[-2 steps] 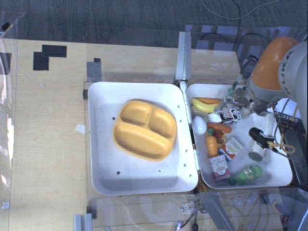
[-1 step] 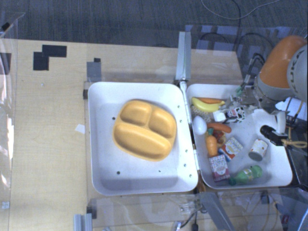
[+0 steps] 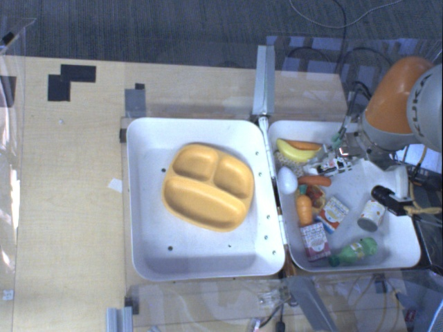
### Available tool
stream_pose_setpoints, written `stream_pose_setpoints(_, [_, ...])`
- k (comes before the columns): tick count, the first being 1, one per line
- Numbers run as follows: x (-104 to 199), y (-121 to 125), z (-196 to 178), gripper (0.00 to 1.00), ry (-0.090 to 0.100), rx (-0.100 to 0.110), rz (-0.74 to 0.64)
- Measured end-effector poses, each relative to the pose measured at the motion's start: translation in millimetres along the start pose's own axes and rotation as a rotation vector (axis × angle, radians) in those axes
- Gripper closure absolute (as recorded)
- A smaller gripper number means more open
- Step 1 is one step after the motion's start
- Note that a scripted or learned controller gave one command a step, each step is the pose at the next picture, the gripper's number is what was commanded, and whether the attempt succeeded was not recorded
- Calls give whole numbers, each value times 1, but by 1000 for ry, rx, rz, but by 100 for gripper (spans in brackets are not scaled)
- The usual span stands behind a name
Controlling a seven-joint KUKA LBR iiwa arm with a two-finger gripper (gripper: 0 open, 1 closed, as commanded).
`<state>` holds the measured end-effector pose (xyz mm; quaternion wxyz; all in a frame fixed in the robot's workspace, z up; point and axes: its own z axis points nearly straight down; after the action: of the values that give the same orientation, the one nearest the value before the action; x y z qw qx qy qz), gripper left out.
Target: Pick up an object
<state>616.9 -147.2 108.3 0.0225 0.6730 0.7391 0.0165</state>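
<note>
So, biggest first: left bin (image 3: 149, 254) has a yellow divided tray (image 3: 208, 185) sitting in the middle. Right bin (image 3: 408, 251) holds the small stuff: banana (image 3: 296, 149), carrot (image 3: 304, 209), white egg (image 3: 286, 180), green bottle (image 3: 353, 251). My gripper (image 3: 331, 163) hangs at the bin's far end, just beside the banana. Honestly can't tell how it's set.

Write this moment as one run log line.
phase: reaching | gripper: low in right bin, beside banana | held: nothing seen
</note>
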Motion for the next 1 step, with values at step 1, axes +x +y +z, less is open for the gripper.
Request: stream_pose_setpoints(1, [19,15,1,0,-6,6,-70])
